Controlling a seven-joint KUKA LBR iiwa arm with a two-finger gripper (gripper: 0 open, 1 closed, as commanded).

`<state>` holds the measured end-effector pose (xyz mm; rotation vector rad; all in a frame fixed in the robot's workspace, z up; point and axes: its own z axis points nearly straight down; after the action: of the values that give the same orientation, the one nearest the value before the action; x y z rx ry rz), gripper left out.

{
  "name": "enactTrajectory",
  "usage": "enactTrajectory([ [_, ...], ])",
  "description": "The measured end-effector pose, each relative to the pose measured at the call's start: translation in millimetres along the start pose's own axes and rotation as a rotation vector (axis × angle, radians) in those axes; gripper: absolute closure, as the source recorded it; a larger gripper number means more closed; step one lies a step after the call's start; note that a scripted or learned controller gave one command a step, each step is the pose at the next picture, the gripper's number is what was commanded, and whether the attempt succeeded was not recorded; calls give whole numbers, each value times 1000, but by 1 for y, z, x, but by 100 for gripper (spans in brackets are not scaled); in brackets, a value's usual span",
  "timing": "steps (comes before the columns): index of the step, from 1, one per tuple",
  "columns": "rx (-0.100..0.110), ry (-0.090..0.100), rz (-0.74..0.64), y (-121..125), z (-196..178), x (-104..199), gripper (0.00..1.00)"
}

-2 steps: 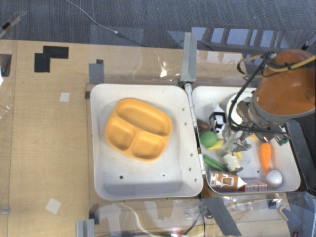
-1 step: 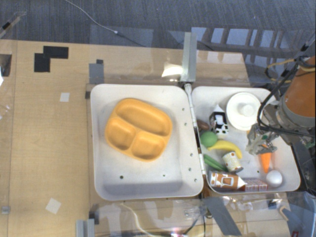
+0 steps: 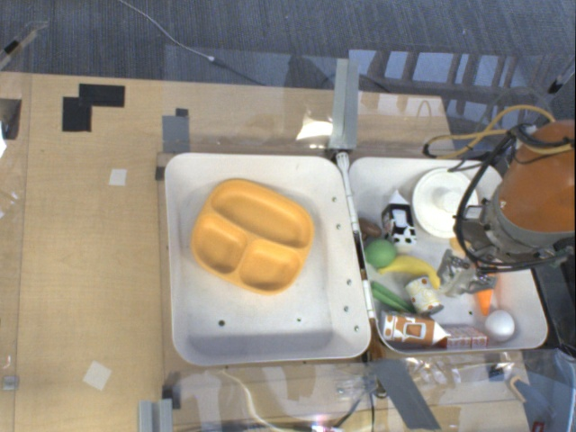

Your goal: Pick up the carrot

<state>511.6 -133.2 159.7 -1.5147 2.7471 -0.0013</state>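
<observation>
Left bin [image 3: 193, 331]: holds one yellow divided tray [image 3: 253, 234], three compartments, lying tilted.
Right bin [image 3: 364, 183]: crowded — white round lid [image 3: 441, 202] at the far side, black-and-white cow toy [image 3: 400, 224], green lime [image 3: 380, 254], banana [image 3: 409, 266], brown carton [image 3: 412, 329] along the near wall, white egg [image 3: 499, 324].
Carrot [image 3: 485, 297]: orange (partly hidden), right bin, just beside the egg.
Gripper [image 3: 461, 275]: low over the right bin, next to the carrot — opening and hold, cannot tell.
</observation>
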Motion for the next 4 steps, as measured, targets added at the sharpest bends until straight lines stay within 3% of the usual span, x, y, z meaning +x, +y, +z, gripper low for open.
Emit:
enactTrajectory([
  [1, 6, 0, 25, 10, -47, 26, 100],
  [2, 0, 0, -102, 30, -24, -9, 100],
  [3, 4, 2, -29, -7, -30, 55, 100],
  [4, 4, -3, 175, -59, 7, -1, 100],
])
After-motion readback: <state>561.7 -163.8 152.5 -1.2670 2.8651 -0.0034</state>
